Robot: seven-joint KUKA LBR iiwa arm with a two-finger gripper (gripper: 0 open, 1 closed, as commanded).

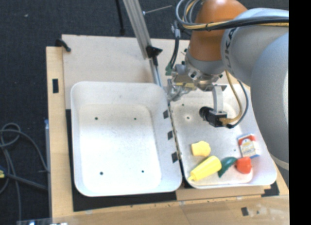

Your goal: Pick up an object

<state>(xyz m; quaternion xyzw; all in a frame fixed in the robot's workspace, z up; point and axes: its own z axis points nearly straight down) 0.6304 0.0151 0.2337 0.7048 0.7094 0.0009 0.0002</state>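
Observation:
The right bin (221, 182) holds a small yellow block (200, 148), a longer yellow piece like a corn cob (205, 167) with a dark green part (226, 164) beside it, a red round piece (244, 164) and a small red-and-white carton (248, 146). My gripper (176, 92) hangs at the back left corner of the right bin, close to the wall between the two bins, well behind those objects. Nothing shows between its fingers, and their spacing is too small to read.
The left bin (80, 122) sits beside the right one on the wooden bench. A metal pole (138, 22) slants up from behind the bins, close to the wrist. A black cable fitting (212, 116) hangs over the right bin.

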